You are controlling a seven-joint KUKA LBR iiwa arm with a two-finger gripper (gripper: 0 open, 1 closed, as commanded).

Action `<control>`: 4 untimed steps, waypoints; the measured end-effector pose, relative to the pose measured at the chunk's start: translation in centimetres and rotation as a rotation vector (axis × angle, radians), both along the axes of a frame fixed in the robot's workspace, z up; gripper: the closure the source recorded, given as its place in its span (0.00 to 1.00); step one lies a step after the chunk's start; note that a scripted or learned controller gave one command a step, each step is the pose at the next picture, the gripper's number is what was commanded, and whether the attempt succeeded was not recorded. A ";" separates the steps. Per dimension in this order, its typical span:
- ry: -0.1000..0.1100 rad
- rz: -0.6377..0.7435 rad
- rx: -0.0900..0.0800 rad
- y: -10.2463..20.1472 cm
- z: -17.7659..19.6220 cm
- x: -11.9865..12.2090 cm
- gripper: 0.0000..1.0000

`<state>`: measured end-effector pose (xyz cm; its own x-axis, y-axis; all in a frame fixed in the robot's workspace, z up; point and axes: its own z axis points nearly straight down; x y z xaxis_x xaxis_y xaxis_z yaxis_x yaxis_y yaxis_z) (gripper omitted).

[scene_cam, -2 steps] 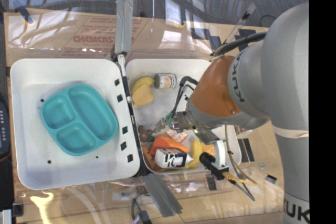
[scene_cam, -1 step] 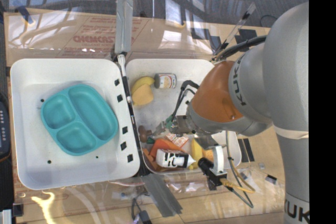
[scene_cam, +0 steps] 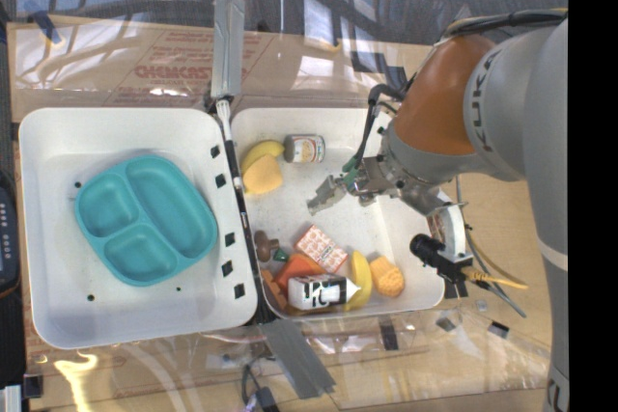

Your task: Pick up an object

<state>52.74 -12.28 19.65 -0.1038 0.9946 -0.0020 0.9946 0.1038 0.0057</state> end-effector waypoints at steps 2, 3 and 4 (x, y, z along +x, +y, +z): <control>0.007 0.037 0.002 0.0 -10.5 -5.0 0.00; 0.005 0.034 0.001 -4.4 -6.1 -5.0 0.00; 0.002 0.421 -0.001 2.9 -10.4 -4.9 0.00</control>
